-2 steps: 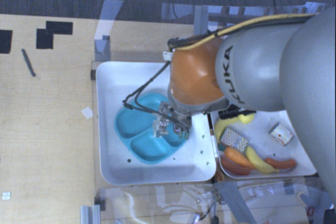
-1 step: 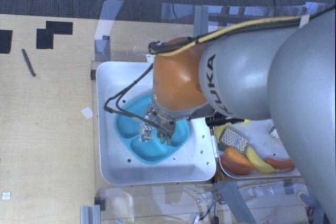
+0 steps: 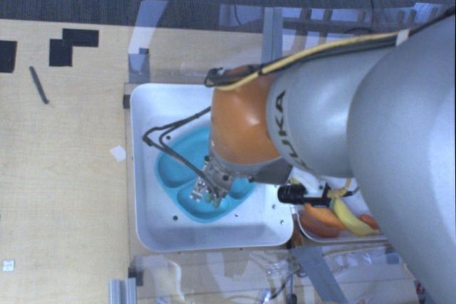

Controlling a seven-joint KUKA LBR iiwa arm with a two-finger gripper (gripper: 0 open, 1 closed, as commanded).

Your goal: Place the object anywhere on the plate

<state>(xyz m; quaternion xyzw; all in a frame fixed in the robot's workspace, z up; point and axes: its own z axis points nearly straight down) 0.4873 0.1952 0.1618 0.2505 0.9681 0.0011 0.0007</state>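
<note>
Gripper (image 3: pixel 207 193) over blue plate (image 3: pixel 171 167) — white bin (image 3: pixel 146 153), wooden bench (image 3: pixel 64 174).

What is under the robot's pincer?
The blue plate lies under the pincer, inside the left white bin. The arm covers part of the plate, so anything there is hidden.

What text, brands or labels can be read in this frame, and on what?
"UKA": black letters on the arm, running vertically beside the orange band; the start of the brand name is cut off by the band.
Small white tag on the bench: too small to read.
Black patches on the bench: plain shapes, no text.
</note>
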